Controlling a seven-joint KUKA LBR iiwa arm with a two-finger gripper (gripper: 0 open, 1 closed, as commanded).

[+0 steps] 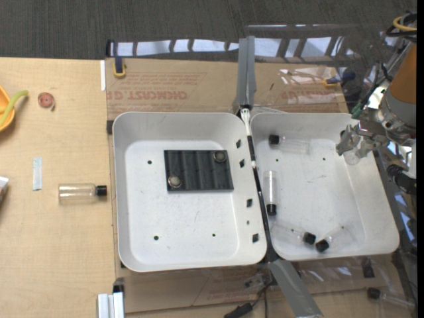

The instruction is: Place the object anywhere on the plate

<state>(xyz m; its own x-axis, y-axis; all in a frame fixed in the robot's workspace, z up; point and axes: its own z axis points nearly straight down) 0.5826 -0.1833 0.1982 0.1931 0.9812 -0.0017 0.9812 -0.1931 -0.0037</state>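
At the left of the frame a clear vial (82,191) with a black cap lies on the table (53,244). The left bin (126,197) holds a dark ribbed plate (199,171). In the right bin (371,230) lie clear vials (270,191), one upper left, others along the bottom. The hand (354,144) hovers at the right bin's upper right edge; whether it grips anything I cannot tell.
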